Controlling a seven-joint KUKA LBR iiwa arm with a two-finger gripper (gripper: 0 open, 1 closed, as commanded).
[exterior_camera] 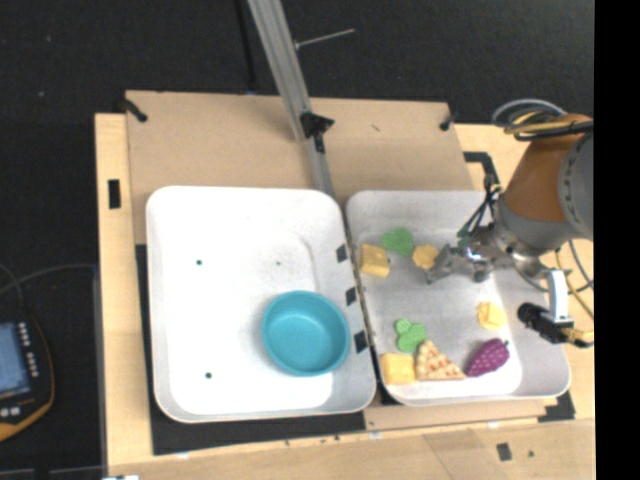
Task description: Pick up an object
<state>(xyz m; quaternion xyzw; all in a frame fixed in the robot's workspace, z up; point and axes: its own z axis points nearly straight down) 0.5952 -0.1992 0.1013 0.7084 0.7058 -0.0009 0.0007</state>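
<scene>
My gripper [458, 268] hangs low over the upper middle of the right bin [540, 368], open, with nothing between its fingers. A small yellow piece [425, 257] lies just beside its left finger. Further left are a green piece [398, 240] and a yellow cube [374, 260]. Toward the front of that bin lie a green toy [408, 334], a pizza slice [436, 361], a yellow block [397, 369], a purple grape bunch [487, 357] and a small yellow piece [490, 315].
The left bin [200, 228] holds a blue bowl [302, 332] near its front right corner. A slanted metal pole [285, 58] rises behind the bins. The arm's orange band [535, 183] sits over the right bin's back right.
</scene>
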